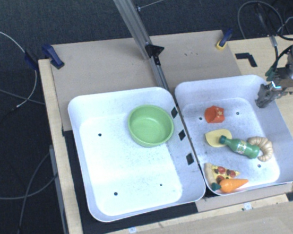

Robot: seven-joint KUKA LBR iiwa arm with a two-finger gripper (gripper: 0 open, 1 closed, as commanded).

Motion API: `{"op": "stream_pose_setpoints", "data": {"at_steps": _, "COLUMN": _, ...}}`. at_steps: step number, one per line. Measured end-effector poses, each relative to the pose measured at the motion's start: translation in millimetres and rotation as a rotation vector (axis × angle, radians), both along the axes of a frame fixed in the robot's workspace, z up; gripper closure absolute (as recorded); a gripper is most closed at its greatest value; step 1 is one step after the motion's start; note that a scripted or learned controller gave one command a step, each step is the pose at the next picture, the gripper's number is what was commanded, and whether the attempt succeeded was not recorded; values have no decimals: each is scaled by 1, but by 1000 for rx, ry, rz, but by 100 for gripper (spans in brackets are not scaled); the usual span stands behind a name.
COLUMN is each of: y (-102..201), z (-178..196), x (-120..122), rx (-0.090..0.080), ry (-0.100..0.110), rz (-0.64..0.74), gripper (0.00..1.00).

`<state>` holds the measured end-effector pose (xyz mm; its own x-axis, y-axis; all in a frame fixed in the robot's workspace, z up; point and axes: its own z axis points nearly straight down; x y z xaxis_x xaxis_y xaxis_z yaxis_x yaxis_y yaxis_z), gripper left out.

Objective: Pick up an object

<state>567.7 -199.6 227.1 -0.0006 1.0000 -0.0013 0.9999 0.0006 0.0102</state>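
Bench (108, 70) of pale board bears two white bins side by side. The left bin (113, 193) holds a green bowl (150, 125) near its upper right. The right bin (286, 138) holds a red toy (214, 114), a yellow piece (213, 138) touched by a green bottle (241, 147), a tan croissant (264, 145) beside that, and a pizza slice (222, 173) with an orange carrot (233, 185) at the near edge. The gripper (266, 98) hangs over the right bin's upper right rim, apart from every object; whether it is open or closed cannot be told.
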Motion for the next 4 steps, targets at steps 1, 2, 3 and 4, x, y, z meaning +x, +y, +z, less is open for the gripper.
{"op": "stream_pose_setpoints", "data": {"at_steps": 1, "y": 0, "z": 45, "x": 1, "rx": 1, "ry": 4, "rz": 1, "gripper": 100}}
{"op": "stream_pose_setpoints", "data": {"at_steps": 2, "y": 46, "z": 35, "x": -3, "rx": 8, "ry": 19, "rz": 4, "gripper": 100}}
{"op": "stream_pose_setpoints", "data": {"at_steps": 3, "y": 92, "z": 36, "x": -9, "rx": 9, "ry": 21, "rz": 4, "gripper": 100}}
{"op": "stream_pose_setpoints", "data": {"at_steps": 4, "y": 144, "z": 24, "x": -14, "rx": 9, "ry": 23, "rz": 5, "gripper": 100}}
